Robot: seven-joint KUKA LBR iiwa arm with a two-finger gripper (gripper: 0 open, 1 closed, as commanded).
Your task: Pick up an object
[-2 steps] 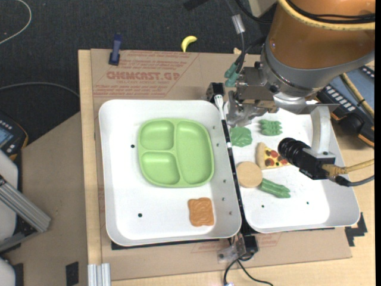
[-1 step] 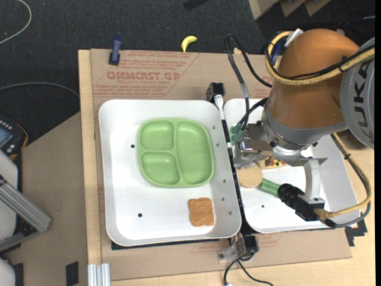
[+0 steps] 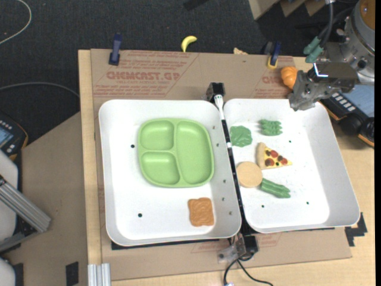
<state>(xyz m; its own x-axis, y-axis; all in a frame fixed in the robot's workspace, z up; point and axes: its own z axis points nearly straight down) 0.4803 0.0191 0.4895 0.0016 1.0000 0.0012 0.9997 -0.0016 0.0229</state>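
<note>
Five food toys clustered in right bin (image 3: 333, 159); tool (image 3: 305, 99) poised at far rim, finger state indiscernible. Risk judged: tight spacing, pizza slice (image 3: 272, 157) beside cookie (image 3: 249, 174), neighbour nudged, grasp missed.

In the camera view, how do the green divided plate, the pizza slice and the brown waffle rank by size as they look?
1. green divided plate
2. pizza slice and brown waffle: they look alike, so no ranking.

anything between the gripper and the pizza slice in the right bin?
Nothing visible. The gripper sits over the right bin's far corner; the pizza slice lies apart from the green pieces and the round cookie, top unobstructed.
</note>
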